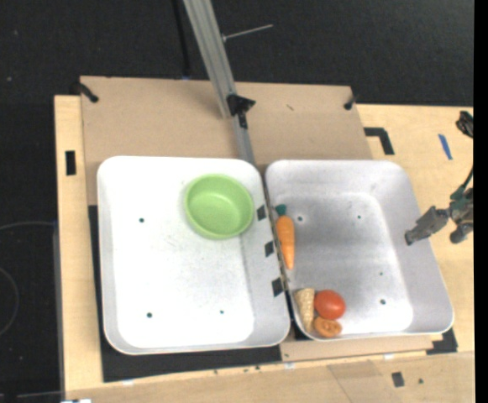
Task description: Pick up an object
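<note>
In the right bin (395, 183), an orange carrot (285, 240) lies along the left wall. A red tomato (330, 303), a pale bread-like piece (305, 305) and a small orange-brown item (327, 327) sit in the front left corner. A green bowl (219, 206) stands upright in the left bin (143, 292), near its back right corner. My gripper (435, 235) hangs over the right bin's right rim, far from all of these. It is open, with nothing between its fingers.
A grey metal pole (214, 49) slants from the top of the view down to the gap between the bins. Brown board (294, 128) lies behind the bins. Tan bench (428, 141) surrounds them.
</note>
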Robot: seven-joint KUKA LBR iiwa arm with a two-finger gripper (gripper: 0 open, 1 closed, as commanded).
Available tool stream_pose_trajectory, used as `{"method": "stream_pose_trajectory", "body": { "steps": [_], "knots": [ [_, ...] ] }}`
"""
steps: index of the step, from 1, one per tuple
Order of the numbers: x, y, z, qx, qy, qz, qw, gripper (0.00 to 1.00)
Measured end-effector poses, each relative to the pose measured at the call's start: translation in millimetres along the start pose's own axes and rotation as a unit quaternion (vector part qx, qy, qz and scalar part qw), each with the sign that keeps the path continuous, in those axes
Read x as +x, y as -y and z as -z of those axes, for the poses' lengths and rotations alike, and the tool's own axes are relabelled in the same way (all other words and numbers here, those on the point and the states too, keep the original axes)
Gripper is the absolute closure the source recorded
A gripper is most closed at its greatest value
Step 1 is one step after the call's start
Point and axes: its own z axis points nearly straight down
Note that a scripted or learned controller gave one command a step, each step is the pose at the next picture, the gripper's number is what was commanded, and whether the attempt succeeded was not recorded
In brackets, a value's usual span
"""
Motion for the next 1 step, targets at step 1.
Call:
{"method": "stream_pose_trajectory", "body": {
  "steps": [1],
  "knots": [
    [0.2, -0.1, 0.0, 0.000, 0.000, 0.000, 1.0000, 0.00]
  ]
}}
